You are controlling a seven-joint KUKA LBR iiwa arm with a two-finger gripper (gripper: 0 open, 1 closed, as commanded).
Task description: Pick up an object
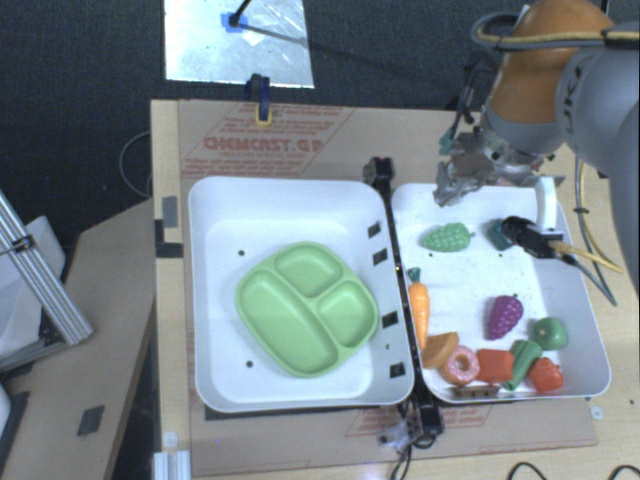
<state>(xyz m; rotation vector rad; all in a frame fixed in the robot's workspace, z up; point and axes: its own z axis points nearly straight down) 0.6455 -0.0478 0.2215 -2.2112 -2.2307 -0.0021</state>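
Note:
My gripper (452, 190) hangs over the far left corner of the right bin (585, 313), a little behind a bumpy green toy (446, 237) and apart from it. Nothing shows in its grasp. Further toys lie in this bin: a carrot (419, 308) along the left wall, a purple grape bunch (504, 314), a round green fruit (549, 332), and a pink donut (462, 365) at the front beside an orange piece (438, 348), a red block (494, 364), a green stick (522, 360) and a red pepper (545, 374).
The left bin (215, 258) holds a green divided plate (305, 308). A black-clipped divider (385, 238) separates the two bins. The arm's grey and orange body (560, 58) looms over the far right. A metal frame (40, 278) stands at the left.

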